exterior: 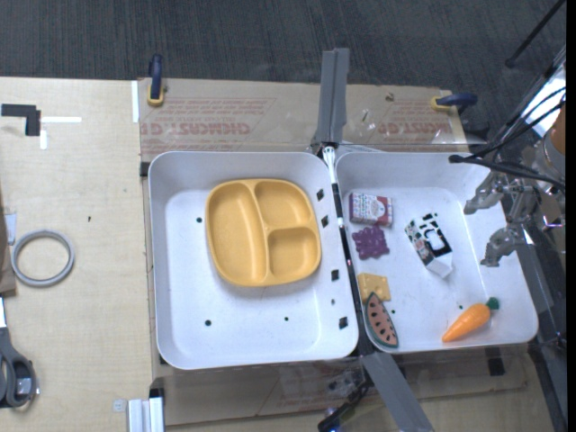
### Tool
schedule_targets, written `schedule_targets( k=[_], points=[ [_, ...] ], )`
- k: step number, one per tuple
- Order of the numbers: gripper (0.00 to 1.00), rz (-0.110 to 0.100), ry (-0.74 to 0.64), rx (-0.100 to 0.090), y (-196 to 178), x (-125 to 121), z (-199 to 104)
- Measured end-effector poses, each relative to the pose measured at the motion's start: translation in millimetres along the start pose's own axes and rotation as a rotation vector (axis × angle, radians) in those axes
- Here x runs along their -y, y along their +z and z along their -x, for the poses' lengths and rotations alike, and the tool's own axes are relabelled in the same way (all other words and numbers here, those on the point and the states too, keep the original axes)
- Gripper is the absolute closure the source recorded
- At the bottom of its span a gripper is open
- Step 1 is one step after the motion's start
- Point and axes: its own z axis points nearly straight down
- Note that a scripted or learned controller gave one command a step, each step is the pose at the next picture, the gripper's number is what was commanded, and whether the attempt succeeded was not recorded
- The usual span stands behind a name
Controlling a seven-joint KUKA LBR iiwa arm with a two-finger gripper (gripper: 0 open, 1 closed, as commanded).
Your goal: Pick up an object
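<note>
We are looking down at two white bins on the surface. The left bin (171,268) is holding a yellow plate (264,231). The right bin (504,331) is our landmark. Inside it, a red packet (370,208) is lying near the top left, with purple grapes (369,241) just below it. A cracker (374,285) and a watermelon slice (381,319) are sitting lower down along the left wall. A black-and-white carton (428,239) is lying in the middle. A carrot (468,321) is resting near the bottom right corner. The gripper (502,228) is hanging over the bin's right edge, and nothing is showing between its jaws. We cannot tell if they are open.
</note>
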Motion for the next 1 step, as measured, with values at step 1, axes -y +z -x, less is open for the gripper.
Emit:
schedule_targets(
  k=[1],
  points=[
    [0.00, -0.006, 0.127, 0.023, 109.7, -9.9, 20.3]
  ],
)
